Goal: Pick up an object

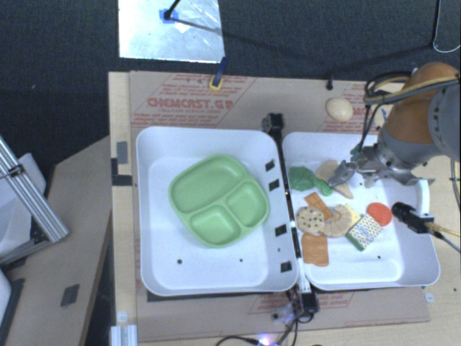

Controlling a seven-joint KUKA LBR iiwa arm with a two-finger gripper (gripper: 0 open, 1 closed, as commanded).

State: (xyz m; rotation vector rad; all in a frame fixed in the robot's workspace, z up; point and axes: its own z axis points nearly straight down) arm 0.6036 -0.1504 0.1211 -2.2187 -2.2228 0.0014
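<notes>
On the left, a white bin point(155, 265) holds a green divided plate point(218, 200), which lies flat near the middle of the bin with its two smaller compartments toward the near right. A black divider strip point(285, 204) runs between this bin and the second white bin point(382, 269) on the right.

The right bin carries a cluster of small food-like items in its left half. Farthest left is a green leafy piece point(308, 178) against the bin's left wall. Just near of it lie an orange strip point(318, 204), a speckled round cookie point(310, 220) and a pale cracker point(336, 224), touching or overlapping one another. An orange-brown slab point(315, 250) sits nearest the front. To the right of the cookies is a small patterned box point(364, 231), tilted, and just beyond it a red round piece point(379, 213).

A beige wedge point(334, 176) lies at the far side of the cluster, and the gripper point(344, 173) is right at it, low over the bin. Whether its fingers are spread or closed, or gripping the wedge, cannot be told from this angle. The grey arm point(421, 125) enters from the right.

Outside the bins, on the far bench, rests a pale egg point(338, 109).
</notes>
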